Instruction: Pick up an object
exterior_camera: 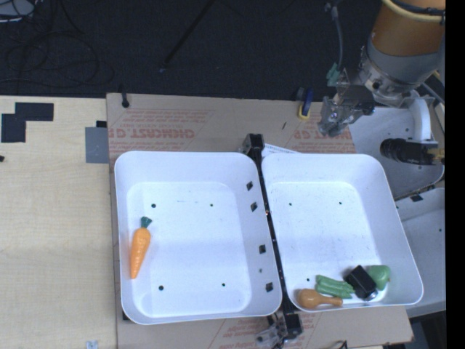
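The gripper (336, 119) hangs up at 1 o'clock, above the bench past the far rim of the right bin (330, 171). It carries nothing; can't tell if it's spread or pressed together. The toys sit well apart from it. An orange carrot (139, 247) lies alone at 9 o'clock in the left bin (189, 164). At 5 o'clock in the right bin, a green veg (334, 286), a black block (361, 281), another green piece (379, 273) & an orange pear-shaped thing (317, 299) crowd the corner. That's prob the risk: they touch, and the wall is close, so the claw could bump the wall, nudge stuff or close on air. Carrot looks easier.
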Robot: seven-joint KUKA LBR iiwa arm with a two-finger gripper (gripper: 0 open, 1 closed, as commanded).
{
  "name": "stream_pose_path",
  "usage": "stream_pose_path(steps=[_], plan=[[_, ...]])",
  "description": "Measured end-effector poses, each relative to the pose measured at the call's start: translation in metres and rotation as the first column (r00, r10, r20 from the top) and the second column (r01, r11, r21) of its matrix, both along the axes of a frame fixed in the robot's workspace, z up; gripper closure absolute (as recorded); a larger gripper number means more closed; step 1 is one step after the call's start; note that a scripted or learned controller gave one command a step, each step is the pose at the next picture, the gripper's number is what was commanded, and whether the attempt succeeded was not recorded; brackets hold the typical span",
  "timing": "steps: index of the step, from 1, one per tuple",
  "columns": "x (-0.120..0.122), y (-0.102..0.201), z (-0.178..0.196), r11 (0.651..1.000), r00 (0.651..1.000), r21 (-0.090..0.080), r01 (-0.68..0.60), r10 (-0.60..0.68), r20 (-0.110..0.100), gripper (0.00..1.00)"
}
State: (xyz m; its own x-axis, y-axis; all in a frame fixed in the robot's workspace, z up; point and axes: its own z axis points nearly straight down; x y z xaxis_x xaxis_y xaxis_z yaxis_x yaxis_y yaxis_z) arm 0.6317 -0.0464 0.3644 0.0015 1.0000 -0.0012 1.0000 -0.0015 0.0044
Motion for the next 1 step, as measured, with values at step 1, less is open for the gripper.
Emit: stream_pose_path(steps=[1], plan=[[0.0128, 0.0504, -0.0035, 1.0, 1.0, 0.001, -0.006, 0.006, -0.005, 1.0]])
